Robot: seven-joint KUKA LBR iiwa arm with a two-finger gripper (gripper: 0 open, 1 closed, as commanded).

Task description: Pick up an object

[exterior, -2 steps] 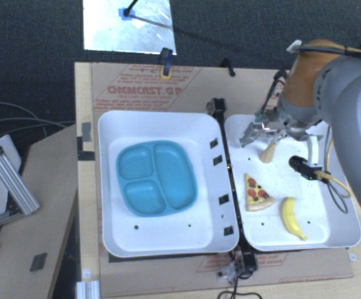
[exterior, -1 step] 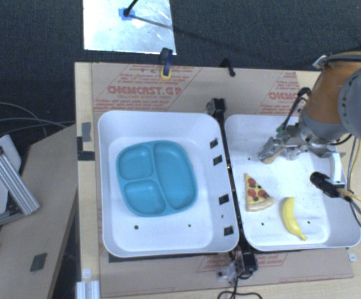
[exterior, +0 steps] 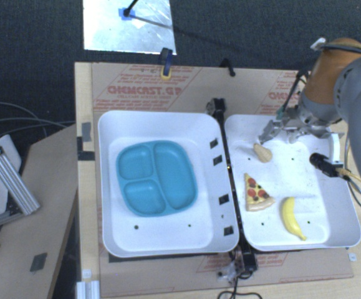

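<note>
Nearest the camera and well clear of the gripper (exterior: 279, 128), the banana (exterior: 292, 217) and pizza slice (exterior: 257, 192) lie loose in the right bin (exterior: 342, 226) with bare floor around them. The beige piece (exterior: 262, 152) sits just below the open, empty fingers, the likeliest pick, since that bin's far wall leaves descent room.

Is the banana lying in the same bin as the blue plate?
No, the banana lies in the right bin; the blue plate sits in the left bin.

A cardboard-topped bench (exterior: 144, 87) bears two white bins (exterior: 161, 126), seemingly touching.
</note>
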